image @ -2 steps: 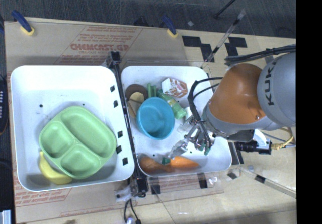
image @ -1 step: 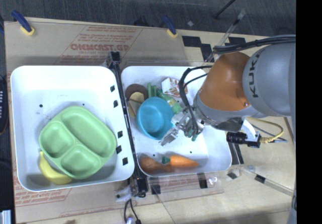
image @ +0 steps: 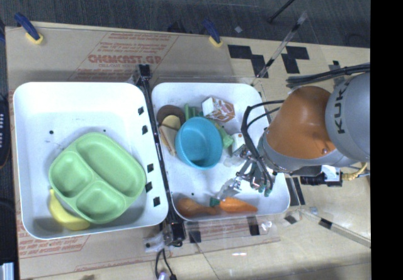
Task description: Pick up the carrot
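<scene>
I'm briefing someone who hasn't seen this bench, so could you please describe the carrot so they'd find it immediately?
Look in the right-hand white bin, along its near wall at the bottom of the view. The carrot lies flat there, just below the gripper. It is bright orange and tapered, unlike the duller brown piece lying beside it on its left and the blue bowl farther up.

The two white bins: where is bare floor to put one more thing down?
Left white bin: bare floor runs along its far and left walls, around the green divided plate. Right white bin is crowded: blue bowl, orange carrot and gripper leave a small bare patch between bowl and carrot.
</scene>
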`<state>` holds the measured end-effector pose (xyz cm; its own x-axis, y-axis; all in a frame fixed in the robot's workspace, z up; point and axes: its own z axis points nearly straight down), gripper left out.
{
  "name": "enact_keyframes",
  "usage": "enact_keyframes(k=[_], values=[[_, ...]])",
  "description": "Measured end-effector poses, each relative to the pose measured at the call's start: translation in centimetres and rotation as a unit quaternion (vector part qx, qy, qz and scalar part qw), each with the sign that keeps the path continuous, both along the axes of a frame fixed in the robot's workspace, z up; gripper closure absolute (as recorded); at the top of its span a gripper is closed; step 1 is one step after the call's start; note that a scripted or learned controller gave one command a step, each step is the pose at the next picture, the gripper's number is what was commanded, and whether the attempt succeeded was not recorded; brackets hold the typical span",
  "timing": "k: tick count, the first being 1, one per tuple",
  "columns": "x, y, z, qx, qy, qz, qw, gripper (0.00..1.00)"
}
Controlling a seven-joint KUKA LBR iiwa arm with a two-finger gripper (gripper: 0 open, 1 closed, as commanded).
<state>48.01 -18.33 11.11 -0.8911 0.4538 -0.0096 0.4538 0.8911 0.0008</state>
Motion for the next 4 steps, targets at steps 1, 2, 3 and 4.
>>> enact_keyframes(k=[1,2,3,4], values=[[0.3,2.5,-0.3,-0.0036,-0.005,0.089,0.9961,0.0],[6.7,0.8,-1.5,0.0009,0.005,-0.06,0.9982,0.0],[0.5,-0.6,-1.5,0.0,-0.007,0.047,0.9989,0.0],[-0.3,1.8,-0.7,0.0018,0.005,-0.011,0.9999,0.0]])
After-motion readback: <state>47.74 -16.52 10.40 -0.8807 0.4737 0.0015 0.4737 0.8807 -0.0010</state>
